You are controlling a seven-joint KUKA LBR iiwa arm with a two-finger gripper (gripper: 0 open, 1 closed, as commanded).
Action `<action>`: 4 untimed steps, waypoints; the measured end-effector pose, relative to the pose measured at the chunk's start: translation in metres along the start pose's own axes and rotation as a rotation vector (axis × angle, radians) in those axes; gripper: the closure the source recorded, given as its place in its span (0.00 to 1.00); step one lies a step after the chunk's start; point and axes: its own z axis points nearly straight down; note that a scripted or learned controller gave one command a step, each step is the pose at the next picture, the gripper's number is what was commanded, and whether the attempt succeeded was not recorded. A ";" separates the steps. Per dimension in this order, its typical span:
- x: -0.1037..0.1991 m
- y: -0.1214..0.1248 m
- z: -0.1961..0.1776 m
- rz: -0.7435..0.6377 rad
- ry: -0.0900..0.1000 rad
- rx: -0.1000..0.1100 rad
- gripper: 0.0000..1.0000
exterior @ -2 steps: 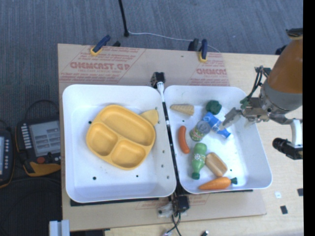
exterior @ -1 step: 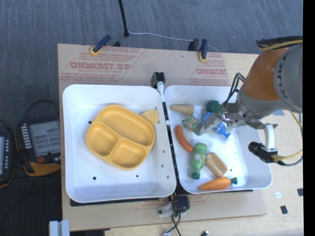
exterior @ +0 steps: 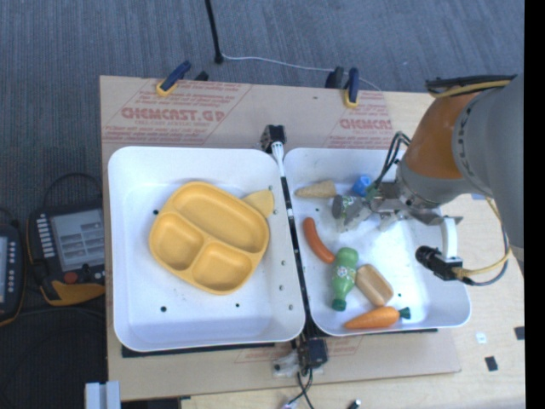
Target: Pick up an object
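My gripper (exterior: 351, 211) is low in the right bin (exterior: 443, 313), reaching in from the right near the bin's upper middle. Just above it lies a small blue piece (exterior: 363, 183), and a beige croissant-shaped piece (exterior: 316, 190) lies to its upper left. A red sausage (exterior: 319, 240) lies below and left of the gripper. Further down are a green bottle (exterior: 343, 277), a tan bun (exterior: 375, 284) and an orange carrot (exterior: 373, 319). Nothing visibly hangs from the gripper.
The left bin (exterior: 128, 313) holds a yellow divided plate (exterior: 209, 235) and a yellow wedge (exterior: 261, 201) by the shared wall. A black cable (exterior: 443, 267) loops off the arm over the right bin's right side. Clamps (exterior: 351, 88) sit on the cardboard's far edge.
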 end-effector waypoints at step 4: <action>0.088 -0.105 -0.088 0.000 0.002 0.001 1.00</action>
